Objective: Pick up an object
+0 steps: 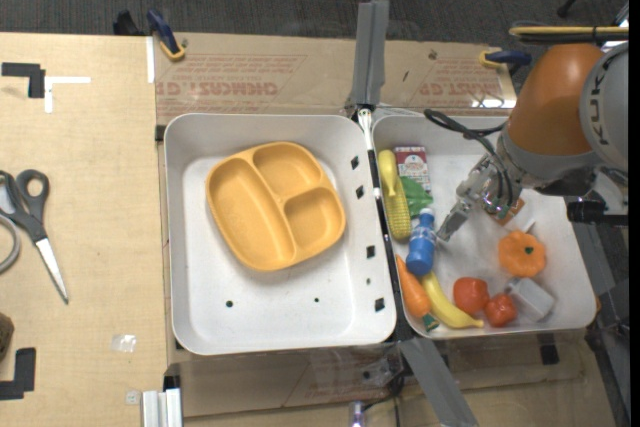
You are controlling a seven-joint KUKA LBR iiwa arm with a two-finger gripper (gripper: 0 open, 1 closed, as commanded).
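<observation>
The right bin (455, 130) holds several toy items: a blue bottle (421, 243), a yellow corn cob (395, 197), a small red and green carton (411, 165), a carrot (412, 287), a banana (447, 305), a red tomato (470, 293), an orange pepper (522, 255) and a grey block (535, 298). My gripper (458, 207) hangs low over the middle of this bin, just right of the blue bottle and left of the orange pepper. It is open with nothing between its fingers. The arm's wrist hides part of the bin's back right corner.
The left bin (190, 265) carries a yellow divided plate (275, 205). Scissors (35, 225) lie on the wooden bench at far left. A grey divider bar (368, 55) rises between the bins at the back, with blue clamps (165, 33) on the cardboard.
</observation>
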